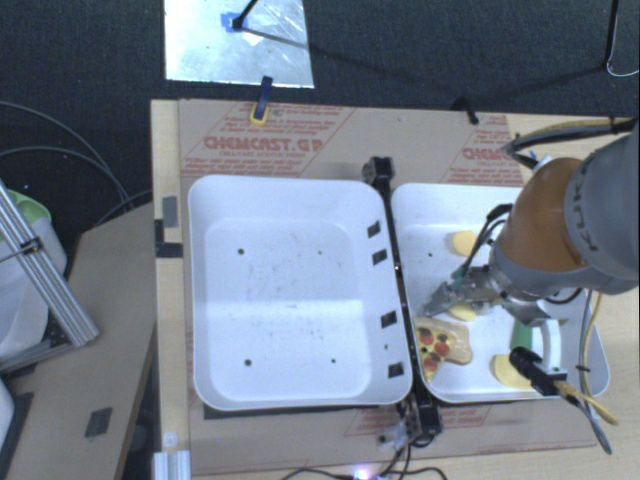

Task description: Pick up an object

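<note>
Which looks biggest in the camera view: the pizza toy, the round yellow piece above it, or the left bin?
1. left bin
2. pizza toy
3. round yellow piece

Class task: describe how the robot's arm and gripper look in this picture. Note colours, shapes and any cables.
The arm is thick, rounded and grey, with a broad orange band above the wrist. Thin dark cables loop beside that band. The gripper is a small, grey metal fitting with slim fingers.
</note>
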`<state>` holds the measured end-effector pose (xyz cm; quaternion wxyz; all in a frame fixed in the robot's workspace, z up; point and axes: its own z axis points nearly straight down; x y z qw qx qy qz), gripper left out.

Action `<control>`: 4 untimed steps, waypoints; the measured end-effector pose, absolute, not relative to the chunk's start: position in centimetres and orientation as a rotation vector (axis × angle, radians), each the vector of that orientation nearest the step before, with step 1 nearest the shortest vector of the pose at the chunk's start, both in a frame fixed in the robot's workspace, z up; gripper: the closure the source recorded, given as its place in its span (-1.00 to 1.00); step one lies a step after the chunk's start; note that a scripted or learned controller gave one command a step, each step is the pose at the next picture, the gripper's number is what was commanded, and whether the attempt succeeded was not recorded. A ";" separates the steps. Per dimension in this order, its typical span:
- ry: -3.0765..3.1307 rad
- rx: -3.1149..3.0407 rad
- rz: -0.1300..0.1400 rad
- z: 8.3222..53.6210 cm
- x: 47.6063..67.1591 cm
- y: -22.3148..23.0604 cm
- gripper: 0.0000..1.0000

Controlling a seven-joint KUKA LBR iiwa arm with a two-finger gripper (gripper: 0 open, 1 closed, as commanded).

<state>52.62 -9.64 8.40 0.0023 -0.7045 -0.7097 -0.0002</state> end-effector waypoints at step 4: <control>-2.232 -2.212 -0.006 21.8 49.7 4.1 1.00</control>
